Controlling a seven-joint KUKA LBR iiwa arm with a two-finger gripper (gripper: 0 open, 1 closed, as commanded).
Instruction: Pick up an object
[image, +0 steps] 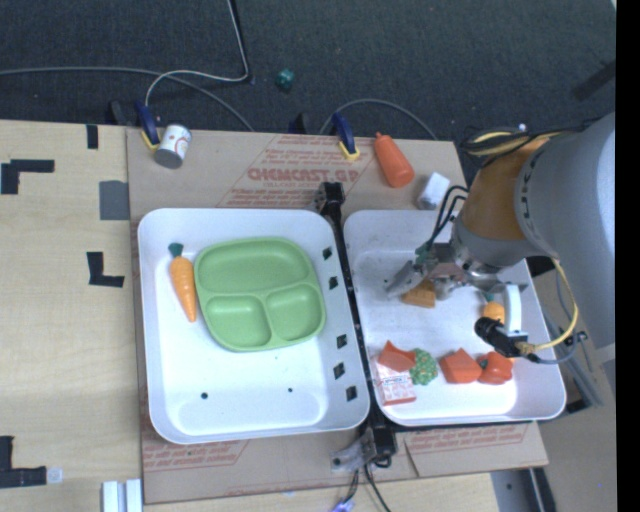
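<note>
Down in the right bin (400, 232), the claw (418, 282) sits spread apart over an orange piece (421, 295) (nothing gripped yet), so the pick remains undone.

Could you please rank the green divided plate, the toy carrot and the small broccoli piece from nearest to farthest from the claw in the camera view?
From the claw, over the right bin:
1. Broccoli piece, same bin, toward its near edge.
2. Green divided plate, centre of the left bin.
3. Toy carrot, left of the plate, by that bin's far-left wall.
</note>
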